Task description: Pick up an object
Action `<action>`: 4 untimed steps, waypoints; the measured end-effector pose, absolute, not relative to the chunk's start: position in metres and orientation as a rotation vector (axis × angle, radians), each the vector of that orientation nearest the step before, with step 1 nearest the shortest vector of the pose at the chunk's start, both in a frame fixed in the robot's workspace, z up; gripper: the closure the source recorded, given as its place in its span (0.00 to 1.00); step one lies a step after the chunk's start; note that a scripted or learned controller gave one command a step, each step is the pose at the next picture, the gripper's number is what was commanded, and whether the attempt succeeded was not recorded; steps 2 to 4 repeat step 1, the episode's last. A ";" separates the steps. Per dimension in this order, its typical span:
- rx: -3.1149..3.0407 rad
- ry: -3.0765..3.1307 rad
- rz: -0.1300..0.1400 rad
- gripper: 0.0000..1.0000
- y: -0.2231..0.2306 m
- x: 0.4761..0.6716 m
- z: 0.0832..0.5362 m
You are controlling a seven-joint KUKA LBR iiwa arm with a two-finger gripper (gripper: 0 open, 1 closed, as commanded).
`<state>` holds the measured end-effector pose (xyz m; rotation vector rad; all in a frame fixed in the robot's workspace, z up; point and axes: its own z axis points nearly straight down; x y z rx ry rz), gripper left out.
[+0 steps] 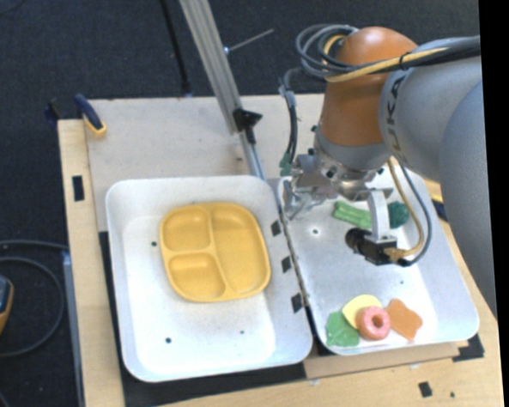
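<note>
Camera view showed the gripper (pixel 299 196) low over the right bin (pixel 438 256) near its upper-left corner; whether it was open or closed could not be told. Small toys lay clustered at the bin's near edge: a pink ring (pixel 374 323), an orange piece (pixel 405 318). A yellow tray (pixel 214 250) sat in the left bin (pixel 142 334).

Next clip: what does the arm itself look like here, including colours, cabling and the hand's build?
The arm has a bulky grey casing bearing dark lettering, with a glossy orange band above the wrist. Dark cables loop over the orange section, and more trail down beside the wrist. The hand is a compact assembly of bare silver metal, with a black piece hanging below it.
</note>
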<state>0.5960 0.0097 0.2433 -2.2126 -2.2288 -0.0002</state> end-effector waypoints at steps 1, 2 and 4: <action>-2.213 -2.231 -0.003 1.00 0.066 0.597 0.245; -2.213 -2.231 -0.003 1.00 0.066 0.597 0.245; -2.213 -2.231 -0.003 1.00 0.066 0.597 0.245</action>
